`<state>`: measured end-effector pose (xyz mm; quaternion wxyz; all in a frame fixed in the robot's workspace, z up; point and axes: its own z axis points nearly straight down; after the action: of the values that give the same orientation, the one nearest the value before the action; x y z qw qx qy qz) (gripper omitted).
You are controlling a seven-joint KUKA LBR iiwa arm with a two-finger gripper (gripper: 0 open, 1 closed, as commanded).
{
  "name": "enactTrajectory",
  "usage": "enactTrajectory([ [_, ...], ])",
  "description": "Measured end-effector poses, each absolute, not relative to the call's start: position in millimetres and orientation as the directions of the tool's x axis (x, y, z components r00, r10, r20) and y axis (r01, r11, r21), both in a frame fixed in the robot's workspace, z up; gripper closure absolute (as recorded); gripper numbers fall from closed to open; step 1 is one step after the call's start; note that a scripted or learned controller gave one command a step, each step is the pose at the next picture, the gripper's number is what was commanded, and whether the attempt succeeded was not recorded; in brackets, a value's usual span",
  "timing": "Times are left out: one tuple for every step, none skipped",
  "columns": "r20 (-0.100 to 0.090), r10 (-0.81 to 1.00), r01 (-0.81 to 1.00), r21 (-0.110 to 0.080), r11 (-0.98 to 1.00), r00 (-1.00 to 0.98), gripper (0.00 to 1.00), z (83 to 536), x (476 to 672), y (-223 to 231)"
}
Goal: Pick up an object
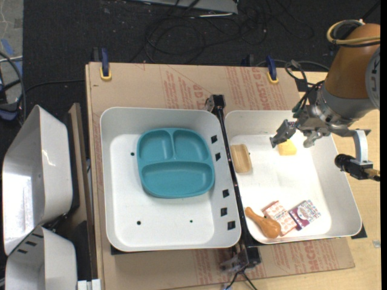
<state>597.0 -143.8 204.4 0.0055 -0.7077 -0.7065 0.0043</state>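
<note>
Fingers (283, 136) of the arm hang spread apart over the right bin (338, 180), one dark tip at left and the other at right, with a yellow block (288, 148) lying on the bin floor just below the gap between them; whether either tip touches it is hard to tell. Nothing sits clamped between them. Further left in the same bin lies a tan wooden block (241, 159), and near the front rim an orange pear-shaped toy (264, 222) beside two small printed packets (293, 214), their labels too small to read. A teal divided tray (176, 162) rests in the left bin (121, 180) on the counter (181, 83)
</note>
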Motion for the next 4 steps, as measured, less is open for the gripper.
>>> enactTrajectory([
  [0.000, 1.000, 1.000, 0.000, 0.001, -0.001, 0.00, 213, 600.0, -143],
  [0.000, 1.000, 1.000, -0.004, -0.001, 0.001, 0.00, 169, 597.6, -145],
  [0.000, 1.000, 1.000, -0.004, -0.002, 0.002, 0.00, 122, 596.7, -153],
  [0.000, 1.000, 1.000, -0.002, -0.001, 0.001, 0.00, 91, 596.6, -153],
])
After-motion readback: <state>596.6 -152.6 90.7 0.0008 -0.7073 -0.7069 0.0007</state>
